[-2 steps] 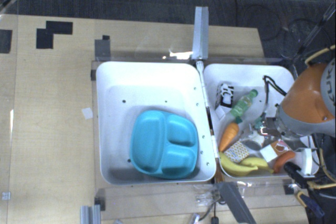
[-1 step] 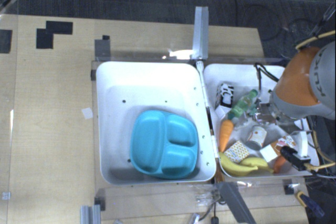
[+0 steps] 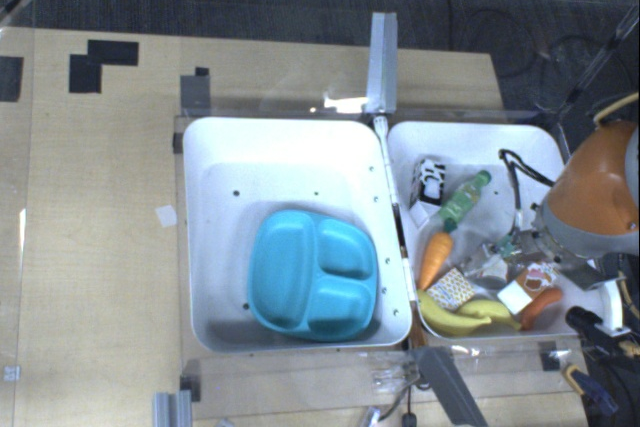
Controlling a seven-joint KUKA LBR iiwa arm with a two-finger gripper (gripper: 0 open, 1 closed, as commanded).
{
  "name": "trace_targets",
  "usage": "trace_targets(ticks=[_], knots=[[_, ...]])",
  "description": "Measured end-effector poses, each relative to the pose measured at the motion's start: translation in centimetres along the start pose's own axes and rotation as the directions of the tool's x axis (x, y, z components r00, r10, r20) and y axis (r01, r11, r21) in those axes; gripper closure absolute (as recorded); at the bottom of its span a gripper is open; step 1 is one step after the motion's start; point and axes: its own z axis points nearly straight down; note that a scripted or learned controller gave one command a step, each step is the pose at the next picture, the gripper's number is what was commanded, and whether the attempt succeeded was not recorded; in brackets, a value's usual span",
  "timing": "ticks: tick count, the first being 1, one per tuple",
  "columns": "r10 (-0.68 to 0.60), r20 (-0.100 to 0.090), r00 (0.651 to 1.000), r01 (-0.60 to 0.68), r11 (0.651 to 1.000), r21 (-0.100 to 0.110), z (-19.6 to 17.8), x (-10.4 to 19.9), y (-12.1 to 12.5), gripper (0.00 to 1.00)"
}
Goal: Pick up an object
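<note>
Arm's down in the right bin (image 3: 548, 143); claw (image 3: 512, 250) buried in clutter, its grip I cannot tell. Carrot (image 3: 434, 259) and banana (image 3: 462, 315) crowd just beside it: risk it snags two, or nothing.

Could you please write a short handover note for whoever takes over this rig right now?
Pincer: down in the right white bin, among the clutter; its grip cannot be judged from the camera view.
Things: right bin holds an orange carrot, yellow banana, green plastic bottle, small black-and-white toy. Left white bin holds a blue divided plastic tray.
Done: nothing visibly lifted.
Left: grasp one object and raise it.
</note>
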Motion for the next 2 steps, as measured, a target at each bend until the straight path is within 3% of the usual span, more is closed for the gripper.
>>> trace_targets(ticks=[1, 2], knots=[[-0.004, -0.002, 1.0, 0.004, 1.0, -0.004, -0.9, 0.2, 0.4, 1.0], [-0.019, -0.005, 1.0, 0.019, 1.0, 0.014, -13.5, 6.6, 1.0, 1.0]])
